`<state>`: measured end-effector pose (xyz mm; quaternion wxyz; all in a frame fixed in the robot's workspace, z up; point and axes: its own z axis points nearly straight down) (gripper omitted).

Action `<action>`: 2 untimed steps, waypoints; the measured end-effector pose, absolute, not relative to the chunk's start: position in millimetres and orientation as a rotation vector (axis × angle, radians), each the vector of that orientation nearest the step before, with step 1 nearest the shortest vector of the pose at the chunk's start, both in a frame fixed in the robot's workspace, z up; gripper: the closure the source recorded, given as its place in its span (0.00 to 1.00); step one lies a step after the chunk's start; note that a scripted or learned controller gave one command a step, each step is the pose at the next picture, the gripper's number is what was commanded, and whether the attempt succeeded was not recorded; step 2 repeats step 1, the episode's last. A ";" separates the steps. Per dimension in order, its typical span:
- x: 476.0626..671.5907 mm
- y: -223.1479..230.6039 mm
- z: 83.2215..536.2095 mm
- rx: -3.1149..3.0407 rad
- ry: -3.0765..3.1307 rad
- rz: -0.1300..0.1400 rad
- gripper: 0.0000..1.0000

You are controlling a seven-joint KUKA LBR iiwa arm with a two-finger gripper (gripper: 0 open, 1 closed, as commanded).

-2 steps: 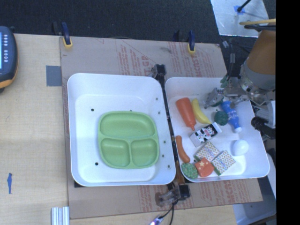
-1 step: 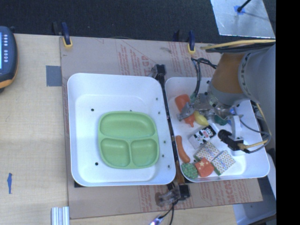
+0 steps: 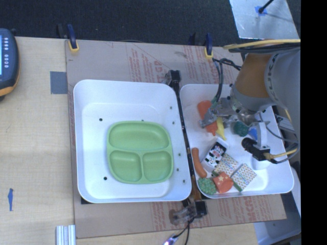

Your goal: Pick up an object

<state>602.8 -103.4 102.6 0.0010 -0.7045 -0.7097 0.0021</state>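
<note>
Reached in from three o'clock, gripper (image 3: pixel 217 117) low over the yellow piece (image 3: pixel 220 130), pointing toward six o'clock; jaws hard to tell.

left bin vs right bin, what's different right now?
The left bin bears one thing, a green divided plate, lying flat; the right bin bears many small toys piled along its near side and middle. The arm's end effector is down inside the right bin, among the toys, while nothing reaches into the left bin. The left bin looks wider than the right bin. Both are shallow, white and round-cornered.
</note>
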 end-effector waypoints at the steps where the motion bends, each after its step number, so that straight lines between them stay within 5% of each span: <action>1: 584.0 -25.5 197.7 -2.209 -2.234 -0.009 1.00; 2: 584.0 -25.5 197.7 -2.209 -2.234 -0.009 1.00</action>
